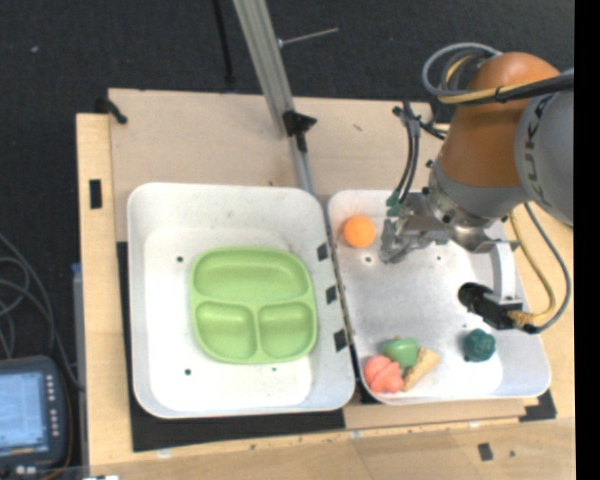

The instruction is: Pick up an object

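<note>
Orange ball [358, 232] is my likeliest pick: top-left corner of the right bin [440, 308], close to the wall it shares with the left bin [160, 228]. My fingers [392, 248] hang just right of it, apart from it, nothing between them. Can't tell from this angle how wide they are, the wrist blocks most of it.

Other candidates in the right bin: green piece [401, 349], pink piece [383, 373] and a tan cone [421, 368] bunched at the front edge, teal piece [479, 345] off to the right near a black fitting [483, 303] on my arm. Left bin holds a green tray [252, 303], three compartments.

Risks as I judge them:
- Ball is round and free. If I come down off-centre, one finger touches first and it rolls along the wall or into the corner.
- Corner is tight. A finger on the wall side may hit the rim before it gets around the ball.
- I'm offset right now; closing here grabs air.
- The front cluster is touching or nearly so, a grasp there could catch two or shove them apart.
</note>
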{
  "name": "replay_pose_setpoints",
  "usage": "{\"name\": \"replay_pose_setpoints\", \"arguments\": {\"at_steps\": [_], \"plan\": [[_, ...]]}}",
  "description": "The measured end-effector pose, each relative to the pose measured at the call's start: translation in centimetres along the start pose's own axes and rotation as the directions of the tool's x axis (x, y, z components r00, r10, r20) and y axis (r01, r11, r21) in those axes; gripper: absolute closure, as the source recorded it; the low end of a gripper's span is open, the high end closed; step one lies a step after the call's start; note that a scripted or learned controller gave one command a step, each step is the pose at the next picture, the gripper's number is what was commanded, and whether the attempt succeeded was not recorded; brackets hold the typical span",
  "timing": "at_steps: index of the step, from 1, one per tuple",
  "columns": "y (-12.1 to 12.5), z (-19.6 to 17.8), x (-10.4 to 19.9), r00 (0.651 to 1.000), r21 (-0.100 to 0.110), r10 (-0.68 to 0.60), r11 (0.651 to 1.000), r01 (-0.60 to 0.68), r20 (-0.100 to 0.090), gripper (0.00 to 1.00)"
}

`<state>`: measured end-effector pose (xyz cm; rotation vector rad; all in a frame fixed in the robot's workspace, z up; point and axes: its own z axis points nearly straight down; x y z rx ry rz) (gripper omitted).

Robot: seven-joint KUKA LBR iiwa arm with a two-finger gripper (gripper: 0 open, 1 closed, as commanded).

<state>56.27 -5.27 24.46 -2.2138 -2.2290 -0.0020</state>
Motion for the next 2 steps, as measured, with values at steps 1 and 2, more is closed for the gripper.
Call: {"name": "replay_pose_setpoints", "arguments": {"at_steps": [1,2], "plan": [[0.7,-0.8,4.9,1.0,-0.001,-0.001,1.0,0.001,-0.001,1.0],[0.6,-1.2,10.8,1.0,-0.001,-0.002,1.0,0.002,-0.001,1.0]]}}
